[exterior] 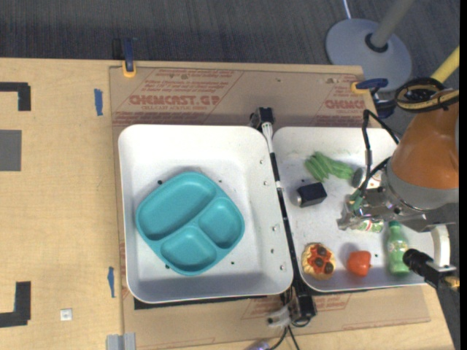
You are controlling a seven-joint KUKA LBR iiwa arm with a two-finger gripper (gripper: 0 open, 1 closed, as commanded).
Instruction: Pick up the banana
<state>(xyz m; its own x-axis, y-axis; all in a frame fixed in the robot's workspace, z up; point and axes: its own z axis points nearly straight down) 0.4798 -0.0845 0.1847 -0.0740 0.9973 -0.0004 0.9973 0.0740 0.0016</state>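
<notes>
A teal plastic divided plate [191,222] lies in the left shallow white bin [139,148]. In the right shallow white bin [292,143], beside that plate's bin, lie a small black box [311,193], a green pepper-like toy [328,168], a red tomato [358,263], a pizza-slice toy [319,259] and a green bottle [398,248], under the grey-and-orange arm [427,159].
</notes>
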